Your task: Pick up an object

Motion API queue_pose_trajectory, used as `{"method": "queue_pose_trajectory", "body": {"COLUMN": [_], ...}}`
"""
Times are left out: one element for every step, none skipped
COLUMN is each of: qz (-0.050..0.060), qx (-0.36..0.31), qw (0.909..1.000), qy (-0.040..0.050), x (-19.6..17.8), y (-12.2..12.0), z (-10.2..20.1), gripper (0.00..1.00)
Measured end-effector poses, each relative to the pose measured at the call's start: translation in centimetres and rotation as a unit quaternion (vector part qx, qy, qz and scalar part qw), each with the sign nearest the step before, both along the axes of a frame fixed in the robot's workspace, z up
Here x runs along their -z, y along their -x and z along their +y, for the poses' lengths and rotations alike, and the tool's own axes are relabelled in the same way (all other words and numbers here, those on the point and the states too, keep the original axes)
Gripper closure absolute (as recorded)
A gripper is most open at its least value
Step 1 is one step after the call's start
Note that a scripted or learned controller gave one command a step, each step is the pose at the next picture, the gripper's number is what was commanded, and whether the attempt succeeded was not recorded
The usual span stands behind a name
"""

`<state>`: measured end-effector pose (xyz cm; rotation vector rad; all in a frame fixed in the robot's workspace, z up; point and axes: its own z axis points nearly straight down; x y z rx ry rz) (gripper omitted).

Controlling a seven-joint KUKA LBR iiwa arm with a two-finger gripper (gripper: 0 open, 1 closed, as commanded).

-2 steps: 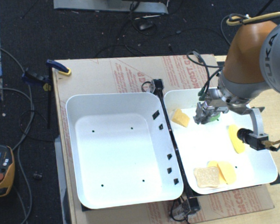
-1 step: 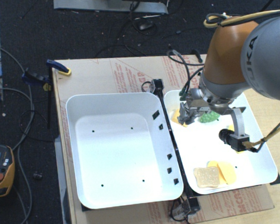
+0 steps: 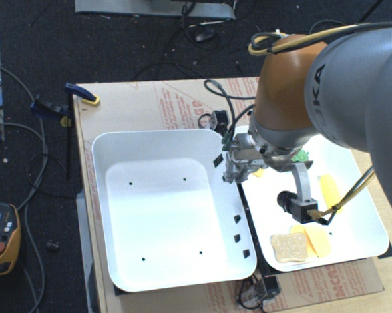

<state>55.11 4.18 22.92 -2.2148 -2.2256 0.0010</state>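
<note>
Bread [image 3: 291,247] and yellow slice [image 3: 317,240] touch at the right bin's [image 3: 355,231] edge nearest the camera.
Gripper [image 3: 234,168] sits over that bin's left edge, beside the left bin [image 3: 159,208]; its opening state cannot be told. Yellow strip [image 3: 327,190] lies near the right edge, and a green item [image 3: 303,156] is partly hidden under the wrist.

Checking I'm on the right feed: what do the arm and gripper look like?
The arm is thick, rounded and grey, with dark lettering on it and a glossy orange band above the wrist. A yellow cable loops over the band. The gripper is a small, silvery metal piece.
</note>
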Motion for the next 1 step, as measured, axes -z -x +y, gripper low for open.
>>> {"method": "queue_pose_trajectory", "body": {"qz": [-0.001], "qx": [0.000], "qw": [1.0000], "qy": [-0.0001], "x": [-0.45], "y": [0.16], "z": [4.75], "gripper": [1.00]}}
